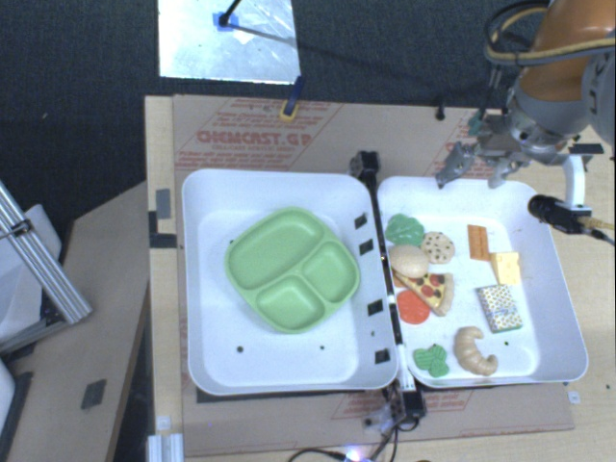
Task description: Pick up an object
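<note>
Your table is a pale wooden surface with a printed cardboard sheet under two shallow white bins, set against a dark carpeted floor.

Nearest you in the right white bin you find a small green leafy toy beside a tan croissant toy. Just beyond them lie a round red slice, a pizza-slice toy and a patterned square packet. Further back you see a beige bun-shaped toy touching the pizza slice, a chocolate-chip cookie toy, a yellow cheese square, an orange rectangular cracker and a larger green lettuce toy.

In the left white bin a light green divided plastic plate sits near the middle, with three compartments.

Past the far rim of the right bin, the grey arm with its orange band holds the gripper above the cardboard, well apart from every toy. You can see its fingers spread open, with nothing between them.

At the far side a shiny silver sheet lies on the floor.
</note>
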Action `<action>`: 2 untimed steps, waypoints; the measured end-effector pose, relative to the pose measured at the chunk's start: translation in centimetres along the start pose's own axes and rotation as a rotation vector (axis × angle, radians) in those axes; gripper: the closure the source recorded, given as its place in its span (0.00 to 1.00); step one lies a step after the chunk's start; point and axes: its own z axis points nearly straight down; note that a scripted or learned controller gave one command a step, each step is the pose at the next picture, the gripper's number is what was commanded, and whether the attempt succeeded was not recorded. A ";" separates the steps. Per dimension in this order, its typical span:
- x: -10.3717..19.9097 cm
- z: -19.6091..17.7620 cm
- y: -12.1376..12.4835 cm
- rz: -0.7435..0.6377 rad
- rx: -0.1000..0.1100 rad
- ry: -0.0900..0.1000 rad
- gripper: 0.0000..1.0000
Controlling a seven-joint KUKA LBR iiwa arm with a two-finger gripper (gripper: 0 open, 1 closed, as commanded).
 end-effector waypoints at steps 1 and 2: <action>0.0 -0.7 0.2 -0.002 -0.011 -0.001 0.00; 0.3 5.5 0.3 -0.001 -0.007 0.000 0.00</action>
